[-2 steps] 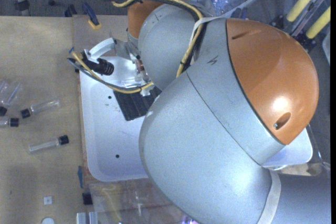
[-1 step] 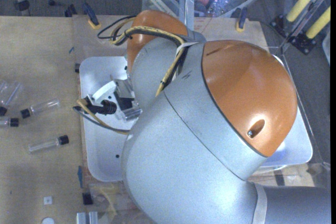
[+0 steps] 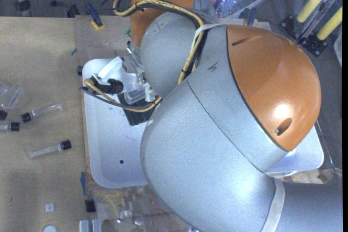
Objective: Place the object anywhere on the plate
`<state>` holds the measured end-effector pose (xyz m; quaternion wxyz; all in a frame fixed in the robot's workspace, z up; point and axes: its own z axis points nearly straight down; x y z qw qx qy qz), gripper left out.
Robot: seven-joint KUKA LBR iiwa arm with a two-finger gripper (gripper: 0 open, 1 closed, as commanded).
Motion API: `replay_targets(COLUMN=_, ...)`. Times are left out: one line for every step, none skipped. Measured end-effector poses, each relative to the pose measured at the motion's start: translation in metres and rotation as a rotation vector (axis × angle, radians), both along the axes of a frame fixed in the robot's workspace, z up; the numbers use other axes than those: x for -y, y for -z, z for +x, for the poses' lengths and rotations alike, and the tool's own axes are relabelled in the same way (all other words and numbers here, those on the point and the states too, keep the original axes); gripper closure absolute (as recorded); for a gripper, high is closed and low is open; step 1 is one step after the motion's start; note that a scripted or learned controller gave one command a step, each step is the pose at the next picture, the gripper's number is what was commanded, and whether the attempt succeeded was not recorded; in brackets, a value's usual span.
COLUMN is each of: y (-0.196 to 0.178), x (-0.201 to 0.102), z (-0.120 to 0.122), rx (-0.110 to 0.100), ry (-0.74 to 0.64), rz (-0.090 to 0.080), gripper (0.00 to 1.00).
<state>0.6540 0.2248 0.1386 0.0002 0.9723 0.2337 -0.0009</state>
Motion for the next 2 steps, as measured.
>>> replay_targets(y=0.049, x=0.015, z=-0.056, rx=0.008, ry=0.275, rz=0.003, gripper=1.0)
replay_targets(y=0.048, x=-0.001, z=-0.005, rx=0.006, ry=0.145, rz=0.005, gripper=1.0)
